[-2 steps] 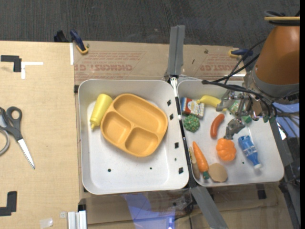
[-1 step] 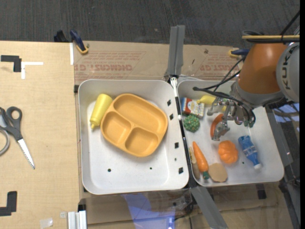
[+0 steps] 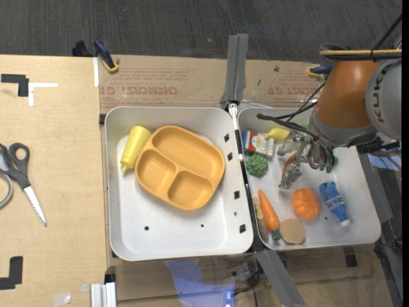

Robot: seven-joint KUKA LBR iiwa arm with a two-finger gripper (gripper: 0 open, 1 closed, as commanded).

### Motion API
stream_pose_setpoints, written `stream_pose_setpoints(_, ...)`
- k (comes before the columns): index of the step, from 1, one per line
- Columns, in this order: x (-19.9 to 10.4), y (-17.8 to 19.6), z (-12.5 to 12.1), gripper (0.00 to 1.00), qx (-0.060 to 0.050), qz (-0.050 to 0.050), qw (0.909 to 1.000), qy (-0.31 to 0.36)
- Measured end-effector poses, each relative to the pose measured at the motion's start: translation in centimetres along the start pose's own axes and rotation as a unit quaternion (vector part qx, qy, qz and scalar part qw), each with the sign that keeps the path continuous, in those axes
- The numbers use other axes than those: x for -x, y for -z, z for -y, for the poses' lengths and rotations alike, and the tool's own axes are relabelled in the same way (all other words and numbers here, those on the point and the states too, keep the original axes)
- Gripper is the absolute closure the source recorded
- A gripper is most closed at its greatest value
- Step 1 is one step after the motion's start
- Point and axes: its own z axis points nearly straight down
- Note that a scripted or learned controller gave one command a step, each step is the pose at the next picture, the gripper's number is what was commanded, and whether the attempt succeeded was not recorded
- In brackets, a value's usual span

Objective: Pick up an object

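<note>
My gripper (image 3: pixel 287 179) hangs over the middle of the right bin (image 3: pixel 365 230), under the grey and orange arm (image 3: pixel 348 101). An orange pumpkin (image 3: pixel 306 204) lies just to its lower right, and a green broccoli (image 3: pixel 257 165) to its left. Below it, a carrot (image 3: pixel 268 212) lies beside a tan round disc (image 3: pixel 293 231). A blue bottle (image 3: pixel 334 202) rests towards the right wall. A red and white can (image 3: pixel 259 144) and a yellow piece (image 3: pixel 277 133) sit at the back of the bin. Nothing is visibly in the gripper's hold.
The left bin (image 3: pixel 128 235) holds an orange divided plate (image 3: pixel 177 166) and a yellow bottle (image 3: pixel 133 147). Scissors (image 3: pixel 22 178) lie on the bench at far left. A grey divider (image 3: pixel 241 171) separates the two bins.
</note>
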Motion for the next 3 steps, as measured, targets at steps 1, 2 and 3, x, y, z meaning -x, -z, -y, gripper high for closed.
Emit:
stream_pose_setpoints(1,3.1,0.1,1.2,0.00,0.000,0.002,0.9986,-0.054)
stream_pose_setpoints(2,-5.1,-0.1,3.4,0.00,0.000,-0.001,0.9999,-0.016)
stream_pose_setpoints(3,-4.9,0.9,3.4,1.00,0.000,0.001,0.9999,-0.014)
